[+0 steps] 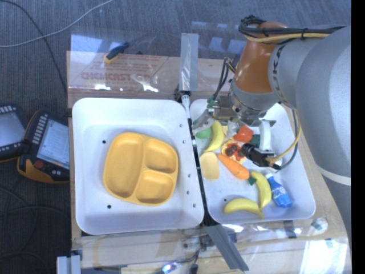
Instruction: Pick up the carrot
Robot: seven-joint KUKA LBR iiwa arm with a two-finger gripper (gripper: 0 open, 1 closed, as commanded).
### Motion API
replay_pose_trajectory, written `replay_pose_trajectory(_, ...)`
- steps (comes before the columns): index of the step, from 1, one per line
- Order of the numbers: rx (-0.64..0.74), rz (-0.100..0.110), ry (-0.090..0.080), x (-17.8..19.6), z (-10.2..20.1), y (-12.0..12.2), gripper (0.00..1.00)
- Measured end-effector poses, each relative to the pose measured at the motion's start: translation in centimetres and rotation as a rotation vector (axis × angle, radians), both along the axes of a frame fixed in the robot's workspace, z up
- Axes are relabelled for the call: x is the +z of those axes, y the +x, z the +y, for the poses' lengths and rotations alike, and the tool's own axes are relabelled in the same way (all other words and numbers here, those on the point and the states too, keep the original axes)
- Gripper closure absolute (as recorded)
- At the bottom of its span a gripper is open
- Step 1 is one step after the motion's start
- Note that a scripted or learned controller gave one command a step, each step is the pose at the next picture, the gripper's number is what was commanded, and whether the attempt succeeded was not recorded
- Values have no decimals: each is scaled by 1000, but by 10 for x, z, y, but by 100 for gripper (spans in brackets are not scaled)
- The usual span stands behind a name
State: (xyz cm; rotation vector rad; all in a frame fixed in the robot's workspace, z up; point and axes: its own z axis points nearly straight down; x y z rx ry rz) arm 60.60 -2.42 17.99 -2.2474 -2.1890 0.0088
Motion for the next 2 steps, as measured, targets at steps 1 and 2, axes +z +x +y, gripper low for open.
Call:
replay_pose_trajectory(1, 90, 1, 1, 0, -51, -88, 0)
replay_pose_trajectory(2, 78, 1, 1, -75, -99, -50, 0)
